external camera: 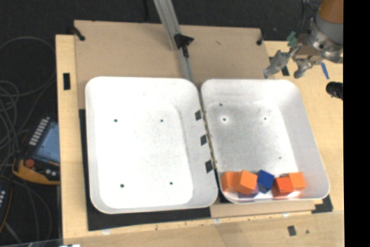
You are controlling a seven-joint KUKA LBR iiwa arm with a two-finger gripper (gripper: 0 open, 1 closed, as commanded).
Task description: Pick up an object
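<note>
End effector (284, 66) hangs over the right bin's (254, 101) far rim, well apart from the blocks (263, 182) bunched against its near wall; whether it is open I cannot tell. Nothing looks picked yet; reach, grasp and lift remain.

Desk (66, 124) with two white bins

The left bin (144, 142) and the right bin (260, 107) lie side by side, touching, toward the desk's front edge.

Even overhead light, slightly soft focus
</note>
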